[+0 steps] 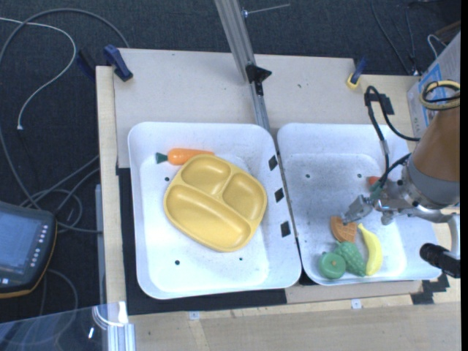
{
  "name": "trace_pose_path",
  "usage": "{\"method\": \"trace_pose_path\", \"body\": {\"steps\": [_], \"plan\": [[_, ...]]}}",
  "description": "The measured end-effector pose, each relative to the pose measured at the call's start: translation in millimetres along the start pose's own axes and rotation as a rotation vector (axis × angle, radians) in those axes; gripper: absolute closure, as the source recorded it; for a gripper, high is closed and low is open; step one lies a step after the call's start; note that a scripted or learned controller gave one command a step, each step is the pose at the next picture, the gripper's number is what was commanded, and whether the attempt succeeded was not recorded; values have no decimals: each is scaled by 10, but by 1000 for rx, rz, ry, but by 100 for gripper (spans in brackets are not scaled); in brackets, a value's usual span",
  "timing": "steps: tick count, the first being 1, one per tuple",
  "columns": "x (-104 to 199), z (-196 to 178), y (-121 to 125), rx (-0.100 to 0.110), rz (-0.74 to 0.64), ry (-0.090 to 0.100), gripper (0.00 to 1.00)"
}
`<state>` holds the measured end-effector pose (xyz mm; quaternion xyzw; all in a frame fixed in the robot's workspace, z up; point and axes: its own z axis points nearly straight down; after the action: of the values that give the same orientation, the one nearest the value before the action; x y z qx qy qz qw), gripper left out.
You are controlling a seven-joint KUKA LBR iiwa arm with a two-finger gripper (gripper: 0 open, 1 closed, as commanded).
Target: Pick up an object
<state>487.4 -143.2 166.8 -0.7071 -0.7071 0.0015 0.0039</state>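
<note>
- The gripper (363,209) is low over the right bin (322,152), near the middle of its right half; its metal fingers point to the left and end just above an orange toy piece (342,230). The fingers are too small and blurred here, so I cannot tell how far apart they stand, and no object is visible between them.
- The grey arm (439,159) with its orange band comes in from the right edge, above the right side of this bin.
- Just beside the orange toy piece, on its right, lies a yellow toy banana (373,249).
- At the near edge of the right bin there is a green toy vegetable (352,258), touching the banana, and a round green toy piece (331,265) on its left.
- The left bin (146,254) holds a yellow divided plate (215,201), lying flat and turned at a slant.
- A toy carrot (186,155) lies at the far side of the left bin, touching the plate rim.
- A metal pole (238,35) stands at the far side, between the two bins.
</note>
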Motion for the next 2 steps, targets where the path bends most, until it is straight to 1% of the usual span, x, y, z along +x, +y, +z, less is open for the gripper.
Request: {"method": "trace_pose_path", "body": {"steps": [1,2], "plan": [[-99,521,14,-1,1,0,0],[-92,382,34,-9,-1,-2,100]]}}
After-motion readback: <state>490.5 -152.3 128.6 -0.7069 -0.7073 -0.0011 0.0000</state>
